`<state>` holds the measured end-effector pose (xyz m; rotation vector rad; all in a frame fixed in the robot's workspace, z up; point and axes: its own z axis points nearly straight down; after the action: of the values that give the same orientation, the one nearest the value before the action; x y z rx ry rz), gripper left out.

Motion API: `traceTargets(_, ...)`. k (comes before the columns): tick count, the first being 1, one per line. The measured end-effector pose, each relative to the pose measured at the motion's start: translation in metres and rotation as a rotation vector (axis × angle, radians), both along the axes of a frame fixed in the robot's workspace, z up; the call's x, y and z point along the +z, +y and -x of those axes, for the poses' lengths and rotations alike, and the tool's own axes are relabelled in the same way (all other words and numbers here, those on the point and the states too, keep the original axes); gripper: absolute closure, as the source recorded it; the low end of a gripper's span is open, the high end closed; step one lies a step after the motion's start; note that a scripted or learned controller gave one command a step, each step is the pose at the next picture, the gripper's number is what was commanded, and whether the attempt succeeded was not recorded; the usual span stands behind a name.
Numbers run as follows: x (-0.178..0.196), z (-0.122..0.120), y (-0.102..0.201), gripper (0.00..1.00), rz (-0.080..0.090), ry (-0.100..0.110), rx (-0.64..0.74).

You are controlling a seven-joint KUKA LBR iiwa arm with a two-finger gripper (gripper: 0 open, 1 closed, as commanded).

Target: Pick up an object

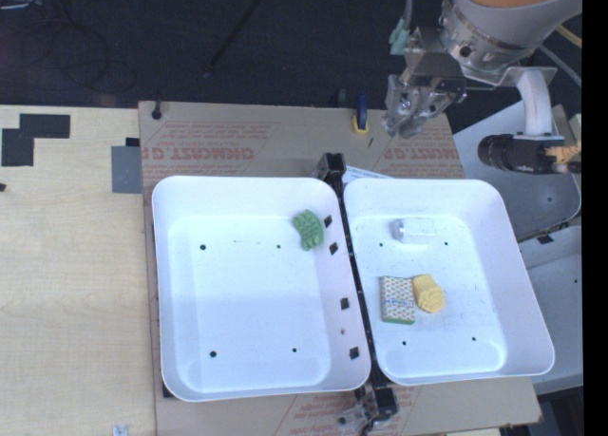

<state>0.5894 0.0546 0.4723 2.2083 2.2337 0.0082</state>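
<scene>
A green knobbly object point(308, 229) lies in the left bin point(190, 368) near its upper right corner. In the right bin point(513, 349) a patterned green-edged block point(397, 299) lies flat with a yellow round piece point(428, 293) touching its right side. A small clear or white item point(410, 229) rests near that bin's far wall. My gripper point(408, 123) hangs high above the far edge of the right bin, over the cardboard, well away from every object. Nothing shows between its fingers.
The two bins sit side by side on a cardboard sheet point(237, 140), joined by black clips point(344, 303) along the middle. A small blue and yellow item point(361, 117) stands at the back. A wooden bench point(66, 282) lies to the left.
</scene>
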Motion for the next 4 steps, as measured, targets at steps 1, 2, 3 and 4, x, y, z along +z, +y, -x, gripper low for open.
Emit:
traceTargets(1, -0.108, -0.016, 0.035, 1.0, 0.005, 0.016, -0.008)
traceTargets(2, -0.152, 0.027, -0.034, 1.0, 0.005, 0.014, -0.017)
traceTargets(3, -0.14, 0.025, -0.032, 1.0, 0.004, 0.01, -0.014)
traceTargets(4, -0.14, 0.097, -0.061, 1.0, 0.003, 0.011, -0.014)
